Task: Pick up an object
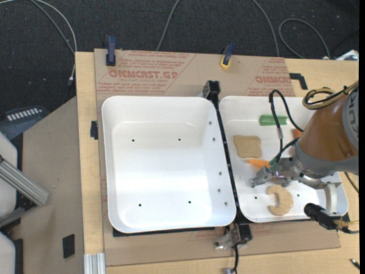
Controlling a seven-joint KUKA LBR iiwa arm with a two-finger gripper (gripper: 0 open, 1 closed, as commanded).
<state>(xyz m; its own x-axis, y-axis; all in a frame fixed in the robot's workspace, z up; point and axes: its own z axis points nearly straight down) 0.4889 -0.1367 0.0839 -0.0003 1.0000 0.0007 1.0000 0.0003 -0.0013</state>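
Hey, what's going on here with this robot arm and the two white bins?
A grey and orange robot arm reaches in from the right, and its gripper is low over the right bin. That bin has a tan slice of bread, a curved tan pastry, a green piece and a small orange piece. The gripper sits between the orange piece and the pastry; nothing is visibly between its fingers, so no pick is confirmed. The left bin sits beside it.
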